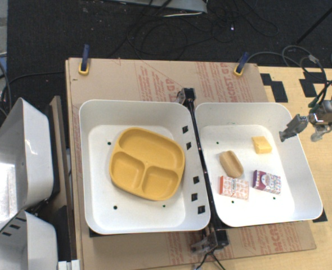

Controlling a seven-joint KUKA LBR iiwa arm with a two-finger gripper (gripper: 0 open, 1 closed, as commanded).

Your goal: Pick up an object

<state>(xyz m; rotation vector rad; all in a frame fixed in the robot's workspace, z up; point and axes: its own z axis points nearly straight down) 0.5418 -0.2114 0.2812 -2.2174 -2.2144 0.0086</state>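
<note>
The right bin holds several small items: a yellow block, a tan bread-like roll, a red and white packet and a purple packet. A yellow divided plate lies in the left bin. My gripper hangs at the far right of the camera view, over the right bin's upper right rim, right of and slightly above the yellow block. It touches none of the items, and nothing is in it.
The two bins sit side by side on a cardboard sheet held by blue clamps at the back. Grey boxes stand to the left of the bench. Cables lie on the dark floor behind.
</note>
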